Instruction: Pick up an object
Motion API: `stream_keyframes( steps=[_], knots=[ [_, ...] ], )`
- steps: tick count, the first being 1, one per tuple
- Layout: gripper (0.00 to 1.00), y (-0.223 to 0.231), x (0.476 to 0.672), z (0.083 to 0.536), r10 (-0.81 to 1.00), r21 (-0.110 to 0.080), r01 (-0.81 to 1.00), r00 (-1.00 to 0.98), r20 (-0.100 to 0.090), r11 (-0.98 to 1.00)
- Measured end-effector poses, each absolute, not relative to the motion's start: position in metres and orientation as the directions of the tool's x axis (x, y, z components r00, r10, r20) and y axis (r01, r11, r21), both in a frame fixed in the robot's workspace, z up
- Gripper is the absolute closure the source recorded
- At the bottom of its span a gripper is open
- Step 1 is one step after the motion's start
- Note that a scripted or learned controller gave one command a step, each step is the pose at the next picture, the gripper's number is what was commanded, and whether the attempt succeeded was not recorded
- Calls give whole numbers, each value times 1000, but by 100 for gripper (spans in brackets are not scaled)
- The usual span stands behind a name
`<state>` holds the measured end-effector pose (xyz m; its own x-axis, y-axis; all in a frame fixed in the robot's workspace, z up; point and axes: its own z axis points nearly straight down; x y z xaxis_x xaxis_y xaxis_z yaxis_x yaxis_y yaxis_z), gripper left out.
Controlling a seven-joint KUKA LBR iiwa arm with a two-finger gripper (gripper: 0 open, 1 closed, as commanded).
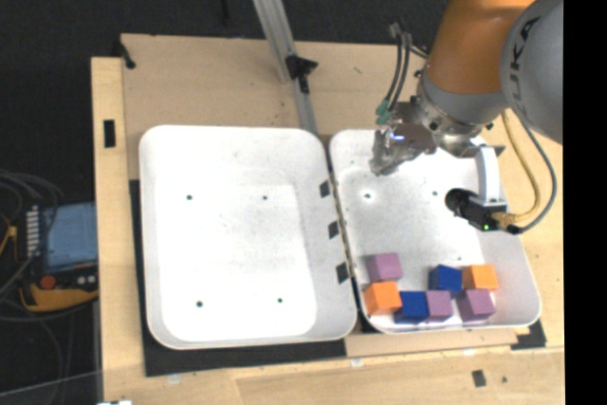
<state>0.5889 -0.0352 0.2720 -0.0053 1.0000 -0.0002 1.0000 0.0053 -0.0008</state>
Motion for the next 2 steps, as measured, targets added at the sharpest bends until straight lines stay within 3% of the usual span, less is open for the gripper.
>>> stream_keyframes(
  steps=[2],
  knots=[
    [100, 61, 547, 264, 1000, -1, 1000, -6, 0, 6]
  ],
)
